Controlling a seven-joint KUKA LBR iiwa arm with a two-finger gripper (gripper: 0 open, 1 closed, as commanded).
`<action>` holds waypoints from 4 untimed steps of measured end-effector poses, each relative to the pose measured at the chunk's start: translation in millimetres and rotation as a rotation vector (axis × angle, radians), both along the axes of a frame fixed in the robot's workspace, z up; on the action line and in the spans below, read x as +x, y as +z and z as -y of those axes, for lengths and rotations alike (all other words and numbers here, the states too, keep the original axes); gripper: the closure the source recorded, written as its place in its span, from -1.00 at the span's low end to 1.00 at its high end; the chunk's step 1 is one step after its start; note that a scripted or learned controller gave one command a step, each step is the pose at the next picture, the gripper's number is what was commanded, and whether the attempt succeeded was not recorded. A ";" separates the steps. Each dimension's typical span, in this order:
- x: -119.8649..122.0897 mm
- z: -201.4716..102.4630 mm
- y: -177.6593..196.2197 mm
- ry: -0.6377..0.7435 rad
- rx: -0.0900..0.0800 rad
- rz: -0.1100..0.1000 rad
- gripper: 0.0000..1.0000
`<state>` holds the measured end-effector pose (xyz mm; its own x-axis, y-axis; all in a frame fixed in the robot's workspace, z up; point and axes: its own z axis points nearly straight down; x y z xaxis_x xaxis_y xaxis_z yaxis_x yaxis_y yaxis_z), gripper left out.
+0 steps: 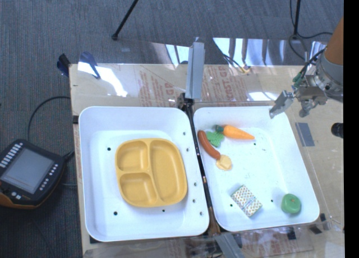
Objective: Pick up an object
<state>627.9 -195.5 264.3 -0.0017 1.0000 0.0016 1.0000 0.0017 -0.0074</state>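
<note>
Orange carrot (239, 133) lies in the right bin (280, 167), long axis running left to right, green top at its left end. It sits left of and below the pincer (305, 97), whose opening I cannot tell.

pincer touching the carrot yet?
Apart. The camera view shows the pincer over the right bin's far right corner, with bare white floor between it and the carrot.
</note>
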 end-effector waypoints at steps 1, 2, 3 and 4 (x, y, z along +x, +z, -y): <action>11.1 -49.4 -169.1 -0.027 0.004 -0.013 -1.00; 15.5 -114.5 -178.3 -0.067 0.002 0.001 -1.00; 15.0 -114.4 -169.4 -0.068 0.004 -0.003 1.00; 14.7 -114.4 -170.0 -0.068 0.004 -0.004 -1.00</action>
<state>642.6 -81.1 94.3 0.0660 0.9978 0.0052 0.9978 -0.0659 -0.0115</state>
